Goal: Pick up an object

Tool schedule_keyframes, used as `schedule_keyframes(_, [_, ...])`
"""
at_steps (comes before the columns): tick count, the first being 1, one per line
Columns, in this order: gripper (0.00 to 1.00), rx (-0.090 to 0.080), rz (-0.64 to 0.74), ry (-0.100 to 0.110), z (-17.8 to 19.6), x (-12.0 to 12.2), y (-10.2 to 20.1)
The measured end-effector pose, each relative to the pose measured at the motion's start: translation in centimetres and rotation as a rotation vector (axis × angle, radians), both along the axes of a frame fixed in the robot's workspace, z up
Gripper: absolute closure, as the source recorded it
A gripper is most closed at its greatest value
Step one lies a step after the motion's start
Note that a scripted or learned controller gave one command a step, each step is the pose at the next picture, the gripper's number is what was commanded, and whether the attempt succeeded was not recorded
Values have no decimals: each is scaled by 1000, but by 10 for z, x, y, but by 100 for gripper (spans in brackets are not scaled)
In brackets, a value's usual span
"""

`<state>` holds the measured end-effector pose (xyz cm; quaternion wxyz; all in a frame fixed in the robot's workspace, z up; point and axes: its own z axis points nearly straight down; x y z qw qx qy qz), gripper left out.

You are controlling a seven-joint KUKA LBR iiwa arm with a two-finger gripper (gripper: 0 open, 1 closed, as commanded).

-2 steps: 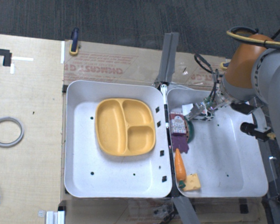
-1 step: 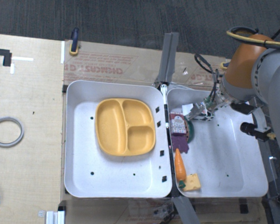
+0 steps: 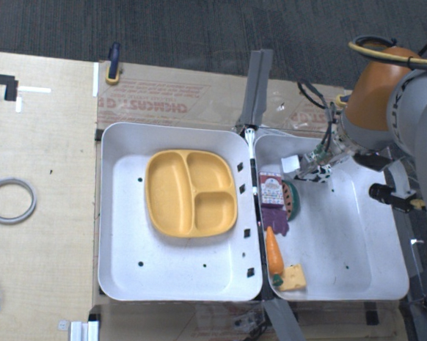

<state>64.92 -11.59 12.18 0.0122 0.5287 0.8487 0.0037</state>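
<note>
I have the tool (image 3: 318, 169) low in the right bin (image 3: 352, 273), approaching; its grip I cannot tell. Next: reach the carton (image 3: 271, 189) just left.

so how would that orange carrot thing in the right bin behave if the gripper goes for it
The carrot is tapered and rounded, so it may roll or pivot when nudged. It looks like a smooth plastic toy, probably light and rigid, and could slip from the fingers. It lies against the right bin's left wall beside a yellow piece, leaving little finger room.

Carrot (image 3: 273, 253), cheese wedge (image 3: 292, 277), red box (image 3: 271, 189), purple item (image 3: 278, 219): right bin's left edge.
</note>
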Motion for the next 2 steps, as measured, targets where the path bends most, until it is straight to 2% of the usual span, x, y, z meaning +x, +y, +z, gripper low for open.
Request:
schedule_keyframes(1, [0,-2,-1,-8,1,2,0])
schedule_keyframes(2, [0,7,-208,23,71,10,36])
